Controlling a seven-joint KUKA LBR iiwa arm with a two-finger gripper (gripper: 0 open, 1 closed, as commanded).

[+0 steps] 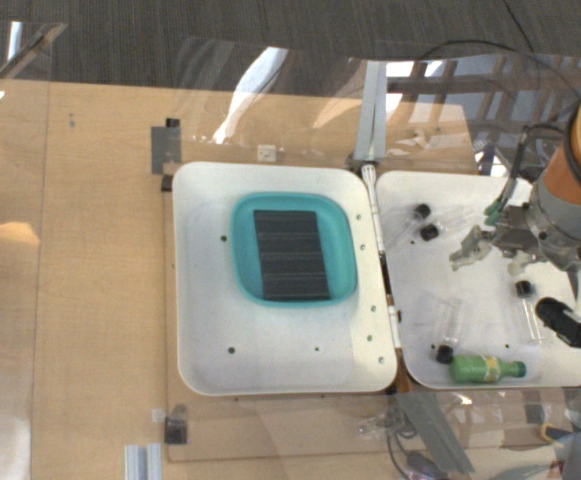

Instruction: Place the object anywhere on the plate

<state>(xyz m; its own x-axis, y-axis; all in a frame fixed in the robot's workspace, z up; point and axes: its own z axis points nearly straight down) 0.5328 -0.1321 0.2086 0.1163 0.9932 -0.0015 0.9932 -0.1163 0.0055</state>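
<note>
A small green plastic bottle with a yellowish label (485, 369) lies on its side along the lower edge of the right-hand shallow white bin (415, 303), at the lower right of the frame, its neck pointing right. The teal square plate with a dark ribbed insert (341, 230) sits in the left-hand white bin (205, 298), near the frame's centre. The arm's end effector (475, 248) hangs over the middle of the right bin, above and slightly left of the bottle and well apart from it; nothing sits between its fingers, and whether they are spread or closed cannot be told from this slanted view. The step in hand appears to be the reach for the bottle, so nothing of the task is done. To do it well, the end effector should travel toward the lower edge of the frame, line its fingers across the bottle's short axis, and close on the body rather than the thin neck. The bin wall just below the bottle leaves little room, so a finger could strike the rim. A small black cap-like piece (442, 352) lies just left of the bottle and could be nudged. Being round, the bottle may roll if touched off-centre.
</note>
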